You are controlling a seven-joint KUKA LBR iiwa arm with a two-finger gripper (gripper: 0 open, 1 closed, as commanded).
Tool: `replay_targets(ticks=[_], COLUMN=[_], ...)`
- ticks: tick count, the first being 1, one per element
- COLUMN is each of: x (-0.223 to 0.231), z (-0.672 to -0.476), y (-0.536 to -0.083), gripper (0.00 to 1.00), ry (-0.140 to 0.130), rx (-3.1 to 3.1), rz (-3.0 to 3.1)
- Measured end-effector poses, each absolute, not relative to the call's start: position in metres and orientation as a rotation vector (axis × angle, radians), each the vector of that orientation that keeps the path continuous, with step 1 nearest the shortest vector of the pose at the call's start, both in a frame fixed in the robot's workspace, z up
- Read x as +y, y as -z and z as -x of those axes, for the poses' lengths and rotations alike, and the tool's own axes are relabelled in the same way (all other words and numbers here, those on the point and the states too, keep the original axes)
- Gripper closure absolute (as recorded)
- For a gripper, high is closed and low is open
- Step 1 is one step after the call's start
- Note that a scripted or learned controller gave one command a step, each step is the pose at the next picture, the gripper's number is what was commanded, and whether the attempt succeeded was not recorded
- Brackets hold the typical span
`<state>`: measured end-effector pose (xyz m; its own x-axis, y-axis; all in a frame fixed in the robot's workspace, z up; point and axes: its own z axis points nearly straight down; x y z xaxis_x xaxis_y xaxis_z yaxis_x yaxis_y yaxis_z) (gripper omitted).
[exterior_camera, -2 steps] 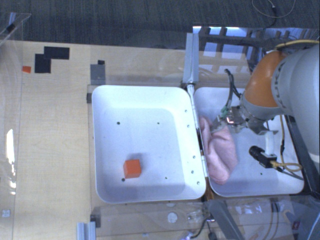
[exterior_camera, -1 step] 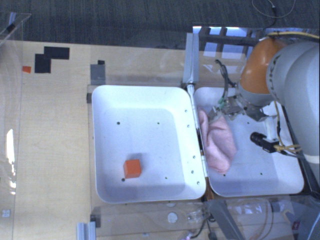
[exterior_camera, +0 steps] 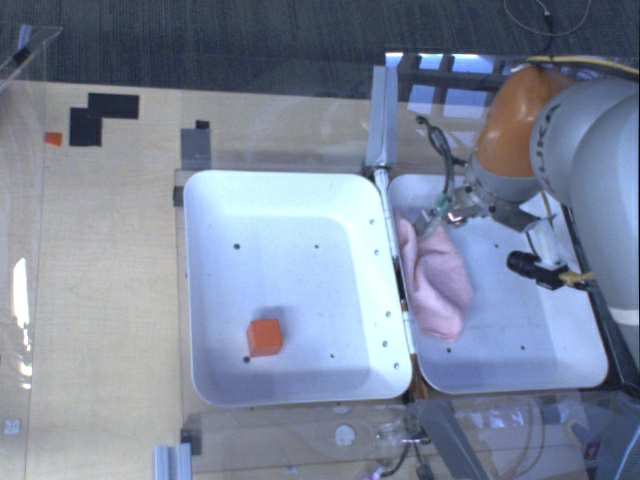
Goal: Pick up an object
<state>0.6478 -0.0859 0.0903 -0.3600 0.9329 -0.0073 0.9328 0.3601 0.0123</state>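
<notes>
A pink cloth lies bunched along the left side of the right bin, against the divider. An orange cube sits in the lower left part of the left bin. My gripper hangs over the upper left of the right bin, just above the top end of the pink cloth. The grey arm with its orange band reaches in from the upper right and hides the bin's far right corner.
A metal divider rail runs between the two bins. A black cable fitting juts from the arm over the right bin. Black and orange markers lie on the wooden bench at far left.
</notes>
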Motion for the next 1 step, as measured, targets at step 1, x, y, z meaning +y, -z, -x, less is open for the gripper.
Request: replay_targets(ticks=[1], x=[-0.0986], z=[-0.6028], y=[-0.0906], gripper=[0.00], ry=[-0.010], rx=[2.644], rz=[-1.673])
